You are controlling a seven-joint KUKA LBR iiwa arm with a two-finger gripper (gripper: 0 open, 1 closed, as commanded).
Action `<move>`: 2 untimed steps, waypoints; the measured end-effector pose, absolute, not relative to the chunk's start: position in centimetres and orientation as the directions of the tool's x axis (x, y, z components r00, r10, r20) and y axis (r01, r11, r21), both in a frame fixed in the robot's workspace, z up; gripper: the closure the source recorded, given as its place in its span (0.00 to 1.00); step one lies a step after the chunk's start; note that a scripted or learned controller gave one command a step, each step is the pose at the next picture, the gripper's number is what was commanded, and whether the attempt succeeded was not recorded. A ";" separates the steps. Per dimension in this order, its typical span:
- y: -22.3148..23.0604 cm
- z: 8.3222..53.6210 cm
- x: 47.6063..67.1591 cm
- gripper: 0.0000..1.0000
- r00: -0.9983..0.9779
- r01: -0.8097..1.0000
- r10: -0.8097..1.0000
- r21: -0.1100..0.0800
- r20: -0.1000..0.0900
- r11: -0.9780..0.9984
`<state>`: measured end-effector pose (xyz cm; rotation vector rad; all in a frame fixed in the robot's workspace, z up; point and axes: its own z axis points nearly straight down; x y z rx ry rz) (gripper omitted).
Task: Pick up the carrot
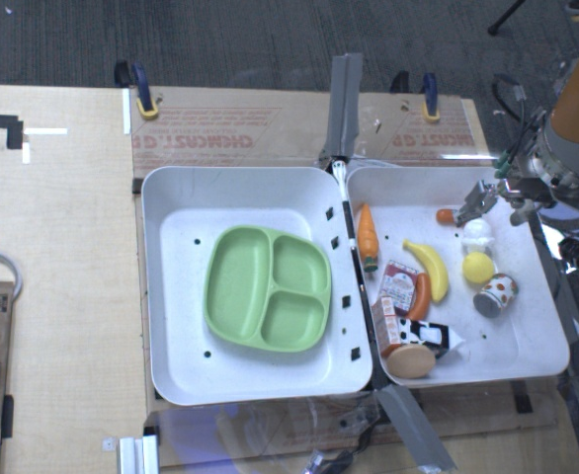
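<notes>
The orange carrot (368,233) lies lengthwise against the left wall of the right bin (527,358), its green end pointing toward the front. My gripper (497,209) hovers over the bin's back right part, well to the right of the carrot and apart from it. Its fingers (479,198) stand open with nothing between them. The grey arm with its orange band (574,107) reaches in from the right edge.
The right bin also holds a banana (430,267), a lemon (478,267), a small can (494,295), a sausage (420,298), a red packet (397,286), a carton (413,335) and a brown bun (410,361). A green divided plate (267,287) sits in the left bin (171,215).
</notes>
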<state>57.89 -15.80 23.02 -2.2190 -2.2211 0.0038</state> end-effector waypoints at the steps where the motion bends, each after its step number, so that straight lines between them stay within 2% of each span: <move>1: -9.3 10.2 55.4 0.00 0.110 0.994 0.994 -0.002 0.000 -0.110; 2: -9.6 11.3 55.6 1.00 0.115 0.993 0.993 0.003 -0.002 -0.115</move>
